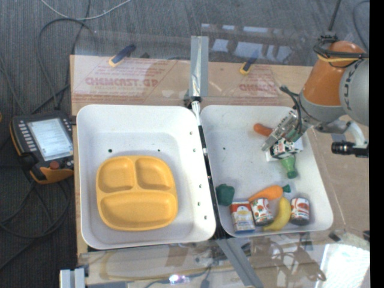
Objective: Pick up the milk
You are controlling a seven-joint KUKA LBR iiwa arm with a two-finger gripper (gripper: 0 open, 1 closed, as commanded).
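Near the right bin's (pixel 312 221) far right edge, the hand (pixel 282 138) hovers low over a small dark-and-white item (pixel 282 150) (finger state: cannot tell). Milk carton (pixel 242 216) sits untouched at the near edge; pick not started.

Right bin (pixel 240 131): left and middle floor open; near edge crowded by milk (pixel 242 215), cans (pixel 260 210), banana (pixel 278 215), carrot (pixel 267 192).

Bright, even light; soft focus
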